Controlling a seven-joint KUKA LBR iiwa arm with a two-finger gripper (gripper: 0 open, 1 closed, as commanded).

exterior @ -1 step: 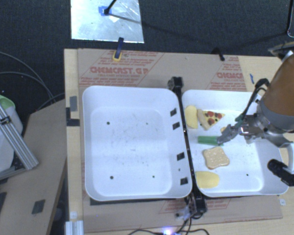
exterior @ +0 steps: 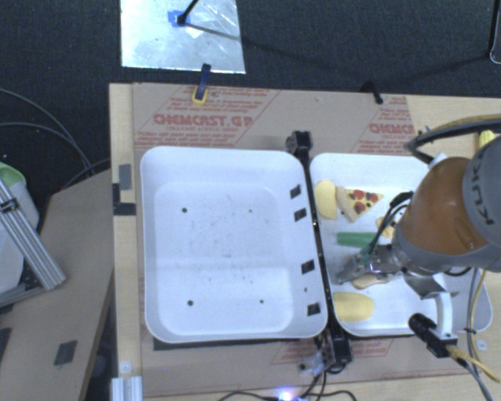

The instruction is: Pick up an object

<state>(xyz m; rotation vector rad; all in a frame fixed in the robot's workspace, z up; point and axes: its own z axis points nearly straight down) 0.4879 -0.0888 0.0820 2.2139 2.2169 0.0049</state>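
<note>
Reaching low into the right bin (exterior: 401,167), the gripper (exterior: 356,269) sits among 4 toys: lemon (exterior: 326,197), pizza slice (exterior: 359,200), green stick (exterior: 354,239), potato (exterior: 352,307). Whether the claw is wide or narrow I cannot tell. Closing off-centre could nudge the stick aside.

A rounded grey arm (exterior: 493,199) is seen, ringed by a broad orange band (exterior: 438,211). Black cables (exterior: 392,211) are routed toward a metallic end effector (exterior: 356,267).

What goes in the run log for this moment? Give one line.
arm: over right bin | gripper: low among toys | nearby: green stick, pizza slice, yellow lump | grasp: unconfirmed
</note>
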